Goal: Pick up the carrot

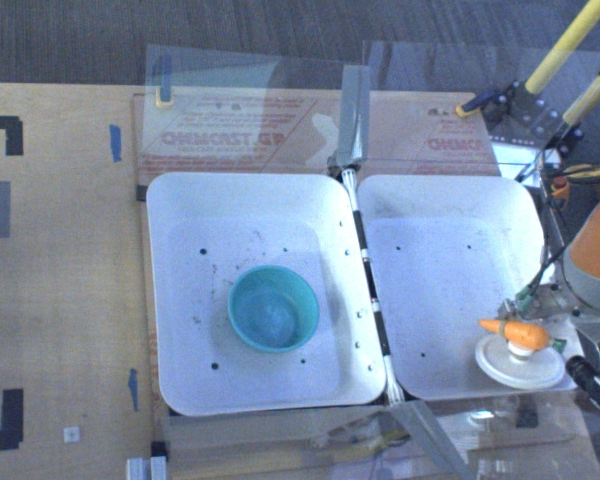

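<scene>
A small orange carrot (521,333) lies in the right bin (450,268), near its front right corner, resting on top of a round white disc (518,365). Its thin end points left. My gripper (546,306) hangs at the right rim of that bin, just above and to the right of the carrot, close to it. The grey arm with its orange band (592,253) rises behind it at the frame's right edge and hides part of the gripper.
A teal bowl (273,308) stands upright in the middle of the left bin (180,228). A clear plastic sheet (250,118) lies behind both bins. Yellow-handled gear (540,88) sits at the back right.
</scene>
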You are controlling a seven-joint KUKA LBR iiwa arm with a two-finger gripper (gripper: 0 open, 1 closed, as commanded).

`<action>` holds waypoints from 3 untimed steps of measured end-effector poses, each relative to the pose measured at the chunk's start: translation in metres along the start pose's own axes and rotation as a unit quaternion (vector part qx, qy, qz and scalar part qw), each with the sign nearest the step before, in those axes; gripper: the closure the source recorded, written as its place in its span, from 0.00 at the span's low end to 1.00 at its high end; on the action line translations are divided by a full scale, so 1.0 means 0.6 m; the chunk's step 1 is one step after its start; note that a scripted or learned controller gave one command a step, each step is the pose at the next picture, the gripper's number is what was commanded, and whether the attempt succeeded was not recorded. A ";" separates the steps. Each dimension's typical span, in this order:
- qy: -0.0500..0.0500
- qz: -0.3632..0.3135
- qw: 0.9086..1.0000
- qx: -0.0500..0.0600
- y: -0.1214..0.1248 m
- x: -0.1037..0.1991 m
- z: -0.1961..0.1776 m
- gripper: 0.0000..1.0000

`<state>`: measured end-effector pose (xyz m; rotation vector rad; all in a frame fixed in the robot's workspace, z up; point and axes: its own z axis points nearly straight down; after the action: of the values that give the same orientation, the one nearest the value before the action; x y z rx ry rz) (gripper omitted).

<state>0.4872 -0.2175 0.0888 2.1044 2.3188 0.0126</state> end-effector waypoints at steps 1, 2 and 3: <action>0.000 0.000 1.000 0.000 0.000 -0.001 0.000 0.00; -0.001 0.285 0.958 0.001 -0.007 -0.008 0.001 0.00; -0.002 0.286 0.958 0.000 -0.007 -0.010 -0.015 1.00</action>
<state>0.4833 -0.2236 0.0976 2.6802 1.6210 0.0121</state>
